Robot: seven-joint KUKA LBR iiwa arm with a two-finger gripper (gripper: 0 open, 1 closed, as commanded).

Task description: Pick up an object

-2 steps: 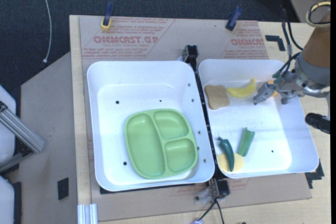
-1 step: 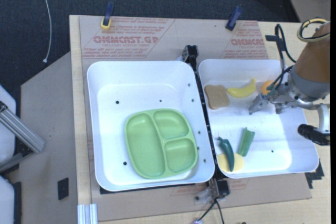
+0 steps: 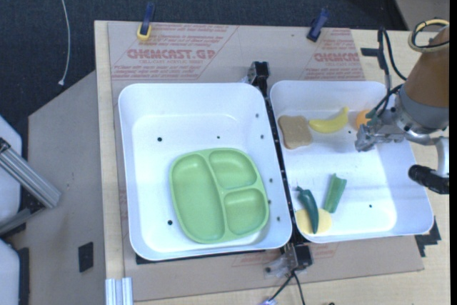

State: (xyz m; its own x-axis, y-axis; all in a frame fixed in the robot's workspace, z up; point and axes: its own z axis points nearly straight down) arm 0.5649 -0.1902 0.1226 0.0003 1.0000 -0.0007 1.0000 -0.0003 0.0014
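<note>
Right bin (image 3: 400, 225): banana (image 3: 330, 123) beside bread slice (image 3: 294, 131) at far end, green pieces over a yellow one (image 3: 314, 214) near front, all loose for picking; gripper (image 3: 368, 136) low beside banana, apparently poised to grasp, jaw state indiscernible; left bin (image 3: 136, 153) holds a divided green plate (image 3: 218, 193).
</note>
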